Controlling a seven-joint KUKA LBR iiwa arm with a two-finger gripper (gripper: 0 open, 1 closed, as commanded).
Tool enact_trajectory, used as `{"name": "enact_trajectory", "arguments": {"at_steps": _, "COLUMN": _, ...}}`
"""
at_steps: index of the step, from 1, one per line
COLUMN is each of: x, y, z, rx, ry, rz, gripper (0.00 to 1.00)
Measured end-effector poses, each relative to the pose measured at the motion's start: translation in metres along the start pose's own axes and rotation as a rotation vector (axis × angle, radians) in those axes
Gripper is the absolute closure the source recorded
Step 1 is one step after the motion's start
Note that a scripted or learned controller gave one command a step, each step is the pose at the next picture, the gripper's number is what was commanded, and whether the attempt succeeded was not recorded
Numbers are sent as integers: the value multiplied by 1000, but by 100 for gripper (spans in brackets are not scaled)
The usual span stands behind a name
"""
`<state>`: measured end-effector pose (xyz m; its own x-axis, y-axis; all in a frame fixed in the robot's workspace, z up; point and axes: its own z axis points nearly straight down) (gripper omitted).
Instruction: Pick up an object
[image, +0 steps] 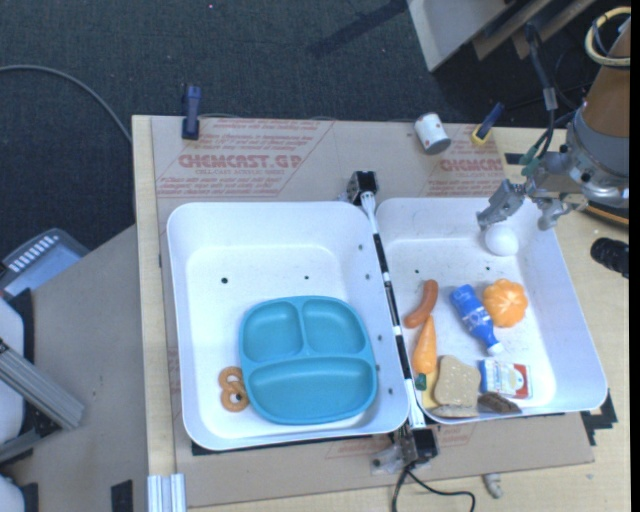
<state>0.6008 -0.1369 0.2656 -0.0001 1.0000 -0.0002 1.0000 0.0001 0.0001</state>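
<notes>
Gripper (521, 205) above right bin — jaw state unreadable; white egg (500, 240) apparently just below-left of jaws, untouched.

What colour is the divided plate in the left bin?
Light blue; the divided plate shows best in the camera view.

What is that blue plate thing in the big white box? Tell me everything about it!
The blue plate looks like smooth light-blue plastic with rounded corners. It has three sections: two small ones at the far side, one wide one near. It lies flat, slightly turned, in the left bin. A small pretzel sits against its left edge.
</notes>
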Motion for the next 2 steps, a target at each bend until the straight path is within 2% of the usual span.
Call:
{"name": "enact_trajectory", "arguments": {"at_steps": 1, "x": 38, "y": -32, "z": 122, "rx": 2, "ry": 1, "rz": 0, "gripper": 0}}
{"name": "enact_trajectory", "arguments": {"at_steps": 2, "x": 44, "y": -25, "z": 182, "rx": 2, "ry": 1, "rz": 0, "gripper": 0}}
